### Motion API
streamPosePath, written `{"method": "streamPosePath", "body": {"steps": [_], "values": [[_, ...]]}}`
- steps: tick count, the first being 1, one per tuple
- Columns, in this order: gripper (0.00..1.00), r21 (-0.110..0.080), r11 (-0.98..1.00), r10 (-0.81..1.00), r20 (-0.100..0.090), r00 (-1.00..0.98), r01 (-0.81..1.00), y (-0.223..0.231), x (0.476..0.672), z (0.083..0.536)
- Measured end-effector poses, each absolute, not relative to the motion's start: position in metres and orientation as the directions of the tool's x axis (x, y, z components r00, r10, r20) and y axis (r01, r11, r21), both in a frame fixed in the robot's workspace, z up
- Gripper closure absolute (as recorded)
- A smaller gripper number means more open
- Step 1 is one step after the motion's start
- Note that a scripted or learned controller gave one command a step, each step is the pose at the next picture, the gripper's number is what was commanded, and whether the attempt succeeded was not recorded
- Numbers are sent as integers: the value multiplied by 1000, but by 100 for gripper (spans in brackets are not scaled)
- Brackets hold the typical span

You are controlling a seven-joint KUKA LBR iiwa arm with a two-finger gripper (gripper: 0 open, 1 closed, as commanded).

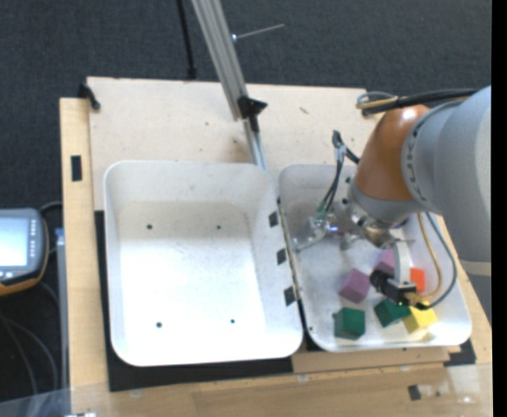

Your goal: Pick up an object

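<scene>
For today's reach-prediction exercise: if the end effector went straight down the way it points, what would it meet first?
Probably the purple block, lying just below the end effector in the right bin; depth is unclear from this slanted view.

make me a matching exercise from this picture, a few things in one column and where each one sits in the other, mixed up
Things:
1. purple block
2. yellow block
3. dark green block
4. screen

Places:
A. off the bench, at the picture's left edge
B. right bin, front right corner
C. right bin, near the front wall, closest to the left bin
D. right bin, behind the dark green block, near the arm's wrist

Pairs: 1-D, 2-B, 3-C, 4-A
</scene>
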State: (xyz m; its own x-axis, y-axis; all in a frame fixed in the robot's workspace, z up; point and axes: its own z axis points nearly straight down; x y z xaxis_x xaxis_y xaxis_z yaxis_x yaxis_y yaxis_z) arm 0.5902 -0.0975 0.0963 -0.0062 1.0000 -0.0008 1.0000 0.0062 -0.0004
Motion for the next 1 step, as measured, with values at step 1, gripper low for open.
{"method": "streamPosePath", "body": {"steps": [1], "values": [[0,11,4,1000,-3,-4,1000,-119,589,275]]}}
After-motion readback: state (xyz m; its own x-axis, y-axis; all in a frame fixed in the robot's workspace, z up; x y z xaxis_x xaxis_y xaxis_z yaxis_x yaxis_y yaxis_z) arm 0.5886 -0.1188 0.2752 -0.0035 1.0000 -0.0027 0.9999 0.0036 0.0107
